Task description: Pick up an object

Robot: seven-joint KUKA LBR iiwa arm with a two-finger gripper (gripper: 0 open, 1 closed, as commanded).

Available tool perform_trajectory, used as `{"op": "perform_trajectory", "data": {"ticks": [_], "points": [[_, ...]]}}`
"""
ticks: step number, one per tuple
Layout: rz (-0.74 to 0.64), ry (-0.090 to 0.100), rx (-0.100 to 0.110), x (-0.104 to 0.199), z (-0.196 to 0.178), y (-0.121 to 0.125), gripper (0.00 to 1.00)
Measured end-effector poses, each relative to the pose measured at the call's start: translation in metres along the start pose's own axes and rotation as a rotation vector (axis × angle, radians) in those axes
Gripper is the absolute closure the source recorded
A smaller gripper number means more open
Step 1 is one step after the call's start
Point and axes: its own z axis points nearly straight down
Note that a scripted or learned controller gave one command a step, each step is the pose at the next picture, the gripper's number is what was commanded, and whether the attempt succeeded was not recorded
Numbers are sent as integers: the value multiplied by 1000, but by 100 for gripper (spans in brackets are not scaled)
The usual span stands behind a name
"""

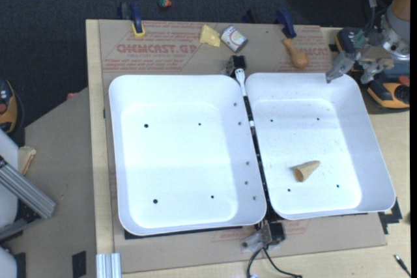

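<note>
A small tan wedge-shaped object (305,170) lies in the right bin (365,140), toward its front middle. My gripper (355,71) hangs at the bin's far right corner, well behind and to the right of the wedge. Its two fingers (337,68) are spread apart with nothing between them.
The left bin (130,140) sits beside the right one. Behind the bins on the board lie a yellow piece (210,36), a small white box (233,38) and an orange-brown object (296,54). Blue clamps (136,17) grip the board's far edge.
</note>
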Motion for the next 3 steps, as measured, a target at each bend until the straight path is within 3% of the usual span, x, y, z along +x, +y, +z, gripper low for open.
{"op": "perform_trajectory", "data": {"ticks": [1, 2, 3], "points": [[0, 6, 16, 36, 133, -47, 0], [2, 3, 7, 51, 124, -108, 0], [0, 4, 7, 101, 149, -159, 0]]}}
